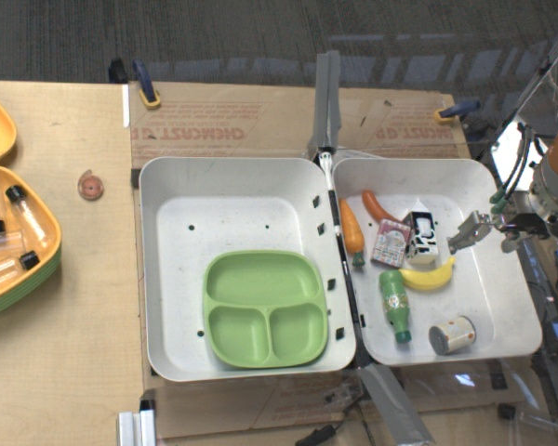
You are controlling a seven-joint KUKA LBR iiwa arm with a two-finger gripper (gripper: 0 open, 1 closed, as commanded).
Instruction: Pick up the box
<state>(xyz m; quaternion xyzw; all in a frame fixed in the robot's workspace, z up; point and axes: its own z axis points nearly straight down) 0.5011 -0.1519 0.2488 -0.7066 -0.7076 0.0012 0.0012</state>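
Over the right bin (516,337) we see the gripper (488,226), fingers spread and holding nothing. Box (389,243) lies mid-bin, touching the banana (428,276) and a black-white pack (423,235); green bottle (396,307) just below
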